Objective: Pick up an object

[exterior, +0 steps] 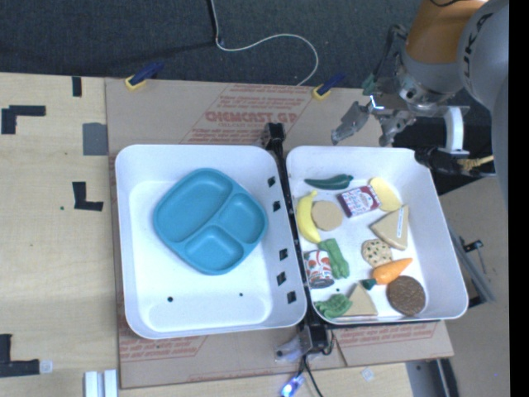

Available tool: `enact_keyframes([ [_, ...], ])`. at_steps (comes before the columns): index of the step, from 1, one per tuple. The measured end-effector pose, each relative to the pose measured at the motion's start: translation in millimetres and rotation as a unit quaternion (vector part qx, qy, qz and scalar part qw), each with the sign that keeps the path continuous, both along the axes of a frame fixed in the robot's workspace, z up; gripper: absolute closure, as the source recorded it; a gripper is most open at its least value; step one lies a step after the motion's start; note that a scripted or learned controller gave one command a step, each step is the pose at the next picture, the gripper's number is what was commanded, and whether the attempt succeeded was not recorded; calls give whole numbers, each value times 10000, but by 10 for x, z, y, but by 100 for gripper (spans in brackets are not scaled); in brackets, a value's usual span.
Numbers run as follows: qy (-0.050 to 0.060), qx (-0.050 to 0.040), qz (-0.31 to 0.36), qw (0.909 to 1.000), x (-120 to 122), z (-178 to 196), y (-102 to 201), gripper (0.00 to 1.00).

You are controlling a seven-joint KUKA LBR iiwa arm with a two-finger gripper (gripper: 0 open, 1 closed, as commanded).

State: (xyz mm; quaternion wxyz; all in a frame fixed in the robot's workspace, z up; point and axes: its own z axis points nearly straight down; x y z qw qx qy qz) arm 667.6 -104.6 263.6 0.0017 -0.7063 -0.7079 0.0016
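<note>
My gripper (369, 129) hangs above the far rim of the right bin (442, 222), near its back edge, and it is open with nothing between the fingers. Below it the right bin holds several toy foods: a green pepper (329, 182), a banana (306, 217), a red packet (358, 200), a yellow block (384, 193), a cheese wedge (393, 228), a carrot (390, 270), a brown cookie (406, 294) and a small can (319, 269). All of them lie loose on the bin floor, apart from the gripper.
The left bin (136, 246) holds a blue divided plate (211, 220). A black hinge strip (285, 222) runs between the two bins. A white cable (264, 44) loops over the cardboard behind the bins.
</note>
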Motion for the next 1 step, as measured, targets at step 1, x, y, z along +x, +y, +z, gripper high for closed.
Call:
enact_keyframes([
  [1, 68, 13, -8, 10000, -635, -880, 239, 0],
])
